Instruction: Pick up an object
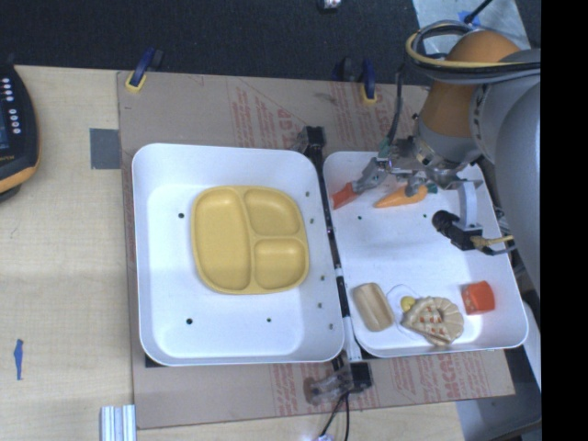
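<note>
— Over the far end of the right bin point(413, 260), is that where the arm point(501, 108) sits?

— Yes. It reaches in from the right, grey, with the orange band point(450, 108) above the wrist. It bends downward, so the gripper point(397, 176) is low over the far part of that bin, angled toward the wall next to the left bin point(165, 246).

— Is the gripper apart or together?

— I cannot tell. Its metal parts run into one another from this slant.

— And the thing to be picked up?

— An orange carrot-shaped piece point(401, 197) lies on the bin floor right at the gripper, narrow end toward the left bin. Whether the two touch is not clear, and I cannot see it clamped.

— What else is in that bin?

— A small red piece point(342, 194) sits near the far left corner, just beside the gripper. Along the near wall there is a tan bread roll point(371, 306), with a white round piece point(401, 298) just beside it. A tan slice with red spots point(435, 320) partly overlaps that white piece. A red-orange block point(478, 296) sits to the right of these, near the right wall.

— And the left bin?

— One yellow plate point(248, 239) with three compartments, lying flat about the middle.

— What carries the bins?

— They stand side by side on a brown cardboard sheet point(230, 108). The sheet lies on the pale wooden surface point(64, 246), with a blue clamp point(140, 68) at its far edge.
</note>
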Controlling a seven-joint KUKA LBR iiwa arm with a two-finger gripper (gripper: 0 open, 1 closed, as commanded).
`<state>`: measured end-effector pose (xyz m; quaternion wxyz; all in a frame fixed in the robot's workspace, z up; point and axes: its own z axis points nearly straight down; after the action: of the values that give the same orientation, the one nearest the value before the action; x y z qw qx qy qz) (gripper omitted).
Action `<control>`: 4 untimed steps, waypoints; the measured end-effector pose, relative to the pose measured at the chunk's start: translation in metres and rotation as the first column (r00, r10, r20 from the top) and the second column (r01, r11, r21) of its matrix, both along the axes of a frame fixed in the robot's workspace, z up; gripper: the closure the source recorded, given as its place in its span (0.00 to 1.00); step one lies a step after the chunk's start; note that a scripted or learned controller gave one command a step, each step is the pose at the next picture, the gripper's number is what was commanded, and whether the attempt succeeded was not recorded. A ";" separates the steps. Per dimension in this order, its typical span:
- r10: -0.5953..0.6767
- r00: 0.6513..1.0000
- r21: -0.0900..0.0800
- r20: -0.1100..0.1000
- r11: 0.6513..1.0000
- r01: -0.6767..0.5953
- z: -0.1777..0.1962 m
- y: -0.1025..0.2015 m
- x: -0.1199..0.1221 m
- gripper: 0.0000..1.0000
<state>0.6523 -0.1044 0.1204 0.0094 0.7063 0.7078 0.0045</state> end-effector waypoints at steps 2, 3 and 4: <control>-0.002 1.000 -0.001 0.001 1.000 0.002 -0.009 0.003 0.005 0.00; 0.006 1.000 0.004 -0.015 1.000 -0.006 -0.006 0.006 0.002 1.00; 0.005 1.000 0.010 -0.022 1.000 -0.005 0.076 0.056 -0.069 1.00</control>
<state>0.5830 -0.0488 0.1968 -0.0017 0.7045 0.7097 0.0002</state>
